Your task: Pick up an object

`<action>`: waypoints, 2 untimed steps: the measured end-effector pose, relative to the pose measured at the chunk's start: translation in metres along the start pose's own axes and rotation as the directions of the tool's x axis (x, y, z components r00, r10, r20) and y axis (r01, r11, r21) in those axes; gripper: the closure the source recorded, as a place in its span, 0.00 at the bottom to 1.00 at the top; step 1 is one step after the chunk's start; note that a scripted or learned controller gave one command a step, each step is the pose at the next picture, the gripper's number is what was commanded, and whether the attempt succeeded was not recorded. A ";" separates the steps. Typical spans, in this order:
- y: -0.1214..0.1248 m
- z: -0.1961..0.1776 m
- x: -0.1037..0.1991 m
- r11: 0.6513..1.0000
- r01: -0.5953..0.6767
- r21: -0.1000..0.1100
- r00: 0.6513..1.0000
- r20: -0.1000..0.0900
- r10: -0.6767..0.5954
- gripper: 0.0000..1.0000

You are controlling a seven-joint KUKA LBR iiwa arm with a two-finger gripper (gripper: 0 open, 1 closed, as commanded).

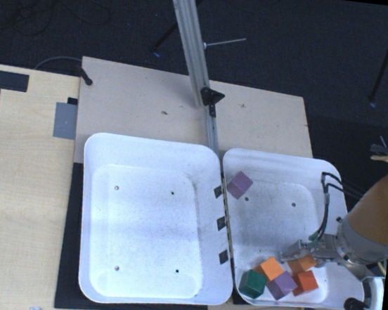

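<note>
White plastic, a little dusty, makes the left bin (146, 222), and I see no blocks lying in it. Next to it, touching along the middle edge, is the right bin (277, 172), and all the blocks are there. A purple block (239, 184) lies alone near the upper left part of this bin, well apart from the others. In the lower corner there is a small heap: a green block (253, 284) most to the left, then an orange block (272, 269), a second purple block (281, 285) just beside it, and a red-orange block (306, 280) at the right, close to the bin wall.

The claw (302, 256) comes from the right and stands low over this heap, just above the red-orange block and one more orange piece (302, 265) under it. How wide the claw is, or if something is already in it, I cannot tell, because the metal parts and the blocks run together there.

I think the step now is to close on one block from the heap. To do it well, the arm should aim at only one block, probably the nearest orange one, and come straight down on it. The blocks touch each other and the wall is near, so a finger may land on top of a neighbour or push the heap away. The lonely purple block would be easier, in my opinion.
</note>
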State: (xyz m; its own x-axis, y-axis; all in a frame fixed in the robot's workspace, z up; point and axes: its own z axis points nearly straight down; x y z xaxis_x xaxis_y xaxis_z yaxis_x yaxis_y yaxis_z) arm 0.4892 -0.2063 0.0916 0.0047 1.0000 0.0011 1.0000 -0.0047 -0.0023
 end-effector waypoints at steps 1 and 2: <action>0.002 -0.010 0.000 1.000 -0.002 -0.001 1.000 -0.001 0.002 1.00; 0.122 -0.004 0.076 1.000 0.010 -0.015 1.000 0.005 -0.010 1.00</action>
State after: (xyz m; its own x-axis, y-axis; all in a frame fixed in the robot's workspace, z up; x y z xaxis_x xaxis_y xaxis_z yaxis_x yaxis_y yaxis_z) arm 0.6114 -0.1307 0.0955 -0.0057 1.0000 -0.0043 0.9999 0.0058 0.0128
